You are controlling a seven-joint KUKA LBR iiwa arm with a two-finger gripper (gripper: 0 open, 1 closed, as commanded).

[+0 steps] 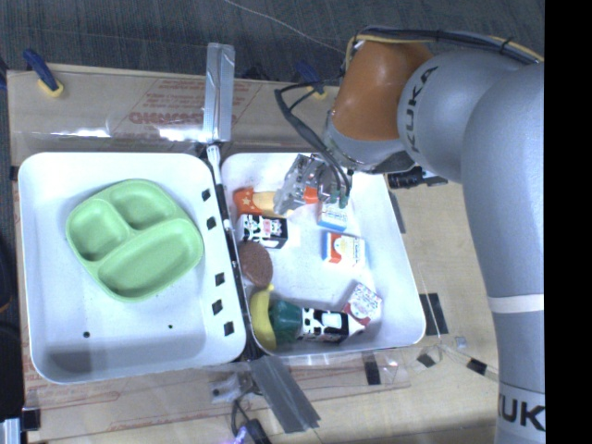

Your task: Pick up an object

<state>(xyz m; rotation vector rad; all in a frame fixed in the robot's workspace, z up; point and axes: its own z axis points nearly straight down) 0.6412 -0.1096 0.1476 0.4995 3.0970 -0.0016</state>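
Nothing lifted yet, imo. Pincer (pixel 310 185) low in right bin (pixel 393 248), can't tell its state. Orange item (pixel 245 200) just left of it, small carton (pixel 343 248) just below.

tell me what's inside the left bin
A green divided plate lies in the left bin, its three compartments bare. Whatever sits under the plate is covered and cannot be seen.

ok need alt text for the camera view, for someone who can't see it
A grey robot arm reaches in from the right, its gripper low over the far end of the right white bin, which holds small cartons, a brown disc and other toy food. The left white bin holds a green divided plate.
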